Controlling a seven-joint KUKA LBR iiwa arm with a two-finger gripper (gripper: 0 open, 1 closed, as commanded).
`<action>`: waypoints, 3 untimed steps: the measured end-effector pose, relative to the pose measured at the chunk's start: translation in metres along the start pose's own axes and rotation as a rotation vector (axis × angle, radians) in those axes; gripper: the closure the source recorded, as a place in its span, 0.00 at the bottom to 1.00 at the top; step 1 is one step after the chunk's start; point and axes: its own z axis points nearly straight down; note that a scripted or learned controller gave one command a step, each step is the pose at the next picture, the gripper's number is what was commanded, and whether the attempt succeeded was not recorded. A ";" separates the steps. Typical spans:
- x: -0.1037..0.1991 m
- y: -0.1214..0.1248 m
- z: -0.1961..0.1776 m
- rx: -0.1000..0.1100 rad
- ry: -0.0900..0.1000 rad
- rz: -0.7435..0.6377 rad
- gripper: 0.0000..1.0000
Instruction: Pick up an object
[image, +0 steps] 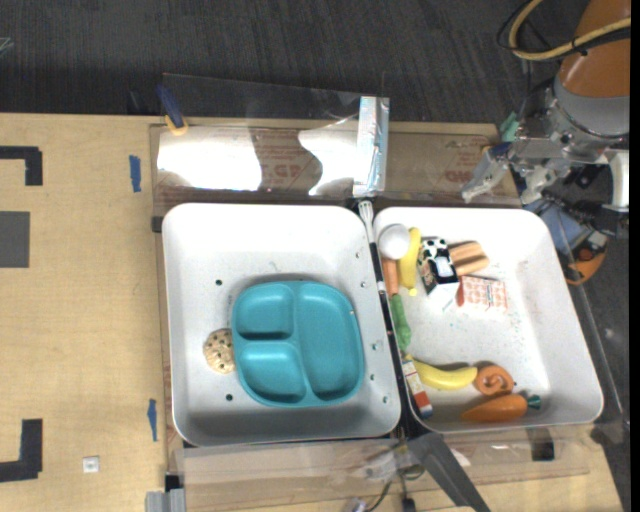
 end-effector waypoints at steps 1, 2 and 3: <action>0.001 0.001 -0.012 -0.004 -0.001 -0.003 1.00; -0.035 -0.061 0.083 0.007 0.001 -0.065 1.00; -0.033 -0.058 0.079 -0.001 0.000 -0.068 0.00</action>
